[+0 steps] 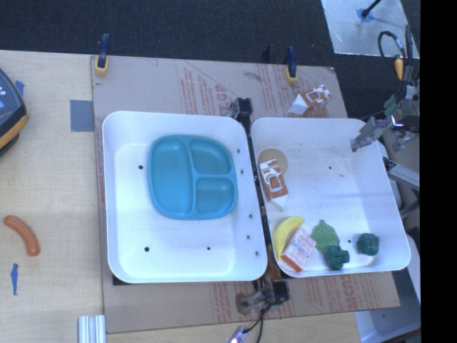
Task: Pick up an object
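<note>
- The tool (365, 136) hangs at the far right rim of the right bin (335, 191); I cannot tell how it is set.
- Below and left of it, well apart, the banana (285, 232) lies in the bin's near corner.
- The banana's long axis runs roughly toward the tool, curving.

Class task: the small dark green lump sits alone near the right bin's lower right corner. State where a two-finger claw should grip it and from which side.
Grip the dark green lump across its rounded middle, coming straight down from above. It looks compact and roughly round, with bare bin floor around it. The right bin's rim lies close, so a sideways approach would probably collide.
</note>
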Controlling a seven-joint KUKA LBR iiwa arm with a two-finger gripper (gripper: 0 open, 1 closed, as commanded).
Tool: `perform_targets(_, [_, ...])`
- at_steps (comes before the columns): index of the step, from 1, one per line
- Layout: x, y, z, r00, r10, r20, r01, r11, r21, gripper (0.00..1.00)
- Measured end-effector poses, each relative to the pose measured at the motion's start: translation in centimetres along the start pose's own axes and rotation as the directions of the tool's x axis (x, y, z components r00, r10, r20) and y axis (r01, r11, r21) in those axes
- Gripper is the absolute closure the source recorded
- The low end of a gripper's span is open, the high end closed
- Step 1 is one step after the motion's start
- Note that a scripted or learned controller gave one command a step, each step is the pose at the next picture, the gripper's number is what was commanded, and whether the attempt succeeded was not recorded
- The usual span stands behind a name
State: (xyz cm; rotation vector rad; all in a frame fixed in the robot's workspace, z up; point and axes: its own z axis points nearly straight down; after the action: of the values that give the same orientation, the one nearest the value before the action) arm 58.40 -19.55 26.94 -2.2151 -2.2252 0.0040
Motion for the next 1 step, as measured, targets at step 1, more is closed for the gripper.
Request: perform_targets(1, [4.08,-7.35,11.03,1.000,-0.001,-0.001,0.001,1.000,0.003,0.00])
